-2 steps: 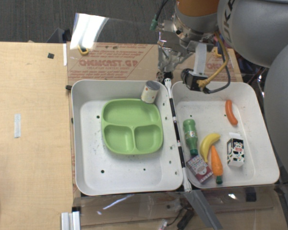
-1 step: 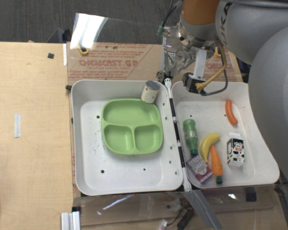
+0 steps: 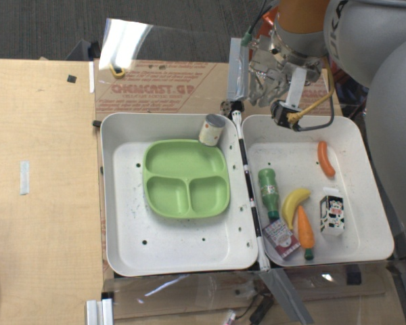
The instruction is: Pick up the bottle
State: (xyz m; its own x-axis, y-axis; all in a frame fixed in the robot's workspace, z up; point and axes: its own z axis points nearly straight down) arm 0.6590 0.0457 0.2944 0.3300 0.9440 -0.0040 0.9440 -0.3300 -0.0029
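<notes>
the arm's gripper (image 3: pixel 274 90) hangs above the far edge of the right bin (image 3: pixel 365 246), its jaws' state impossible to tell, so the approach is not yet made: it must descend onto the green bottle (image 3: pixel 268 191) lying beside the banana (image 3: pixel 294 204).

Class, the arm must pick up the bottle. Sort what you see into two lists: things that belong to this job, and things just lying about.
Belongs to the job:
green bottle
pincer

Just lying about:
banana
carrot
sausage
milk carton
pink packet
green plate
small can
</notes>
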